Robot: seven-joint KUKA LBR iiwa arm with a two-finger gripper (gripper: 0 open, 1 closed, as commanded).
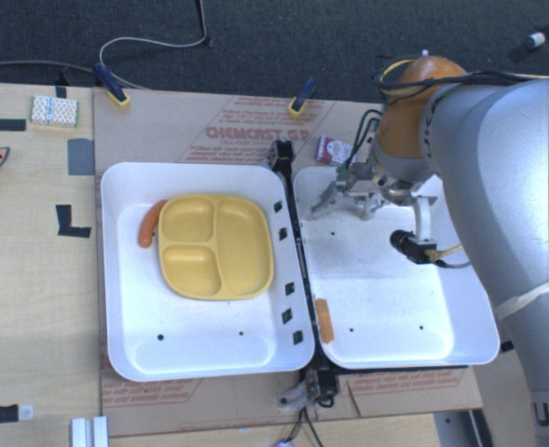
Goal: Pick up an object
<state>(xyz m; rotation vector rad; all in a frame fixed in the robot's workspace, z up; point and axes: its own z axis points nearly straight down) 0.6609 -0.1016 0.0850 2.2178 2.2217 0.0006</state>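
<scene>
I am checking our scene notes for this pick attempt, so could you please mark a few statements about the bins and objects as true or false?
1. The yellow plastic divided plate lies in the left white bin. True.
2. The orange sausage-shaped toy lies in the right white bin. False: it lies in the left bin, beside the plate's left edge.
3. The small orange carrot-like piece lies near the right bin's left wall, close to the divider. True.
4. The plate holds food in its compartments. False: its three compartments look bare.
5. The two-finger gripper is over the left bin. False: it is over the right bin's upper part.
</scene>
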